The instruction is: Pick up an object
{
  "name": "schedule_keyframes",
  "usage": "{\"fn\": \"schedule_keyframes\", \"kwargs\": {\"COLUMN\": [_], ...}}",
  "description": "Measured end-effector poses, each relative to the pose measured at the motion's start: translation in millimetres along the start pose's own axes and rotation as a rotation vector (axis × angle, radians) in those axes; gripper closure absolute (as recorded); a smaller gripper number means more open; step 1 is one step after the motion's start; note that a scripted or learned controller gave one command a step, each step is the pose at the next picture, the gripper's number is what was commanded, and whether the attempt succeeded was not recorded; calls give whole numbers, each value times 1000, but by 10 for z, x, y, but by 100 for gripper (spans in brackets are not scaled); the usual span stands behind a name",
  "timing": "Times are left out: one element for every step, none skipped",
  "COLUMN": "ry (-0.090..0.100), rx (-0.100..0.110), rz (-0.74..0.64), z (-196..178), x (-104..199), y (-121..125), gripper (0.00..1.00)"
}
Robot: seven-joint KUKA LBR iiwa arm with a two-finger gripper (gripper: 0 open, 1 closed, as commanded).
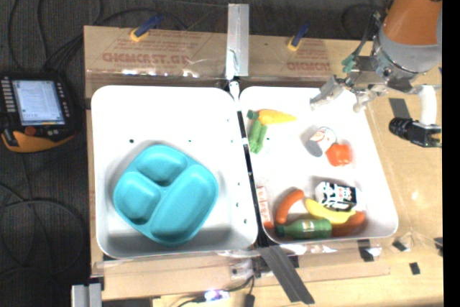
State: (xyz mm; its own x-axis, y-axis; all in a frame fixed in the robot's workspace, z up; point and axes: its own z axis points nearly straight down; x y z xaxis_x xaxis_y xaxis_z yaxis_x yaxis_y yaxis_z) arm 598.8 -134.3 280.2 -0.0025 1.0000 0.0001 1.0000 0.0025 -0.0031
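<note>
Jaws of the gripper [338, 91] are seen spread apart (nothing between them) over the right bin's [381, 176] upper-right edge.

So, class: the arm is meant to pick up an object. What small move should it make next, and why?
Probably shift the gripper toward the near side of the right bin and lower it over the grey-and-white cylinder. The gripper sits at the bin's far rim with nothing between its fingers, and that cylinder and the red piece lie nearest.
</note>
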Motion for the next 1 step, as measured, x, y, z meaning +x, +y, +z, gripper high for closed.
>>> {"fn": "schedule_keyframes", "kwargs": {"ry": [-1], "rx": [2], "rz": [57], "z": [1150], "x": [-254], "y": [-127], "gripper": [0]}}
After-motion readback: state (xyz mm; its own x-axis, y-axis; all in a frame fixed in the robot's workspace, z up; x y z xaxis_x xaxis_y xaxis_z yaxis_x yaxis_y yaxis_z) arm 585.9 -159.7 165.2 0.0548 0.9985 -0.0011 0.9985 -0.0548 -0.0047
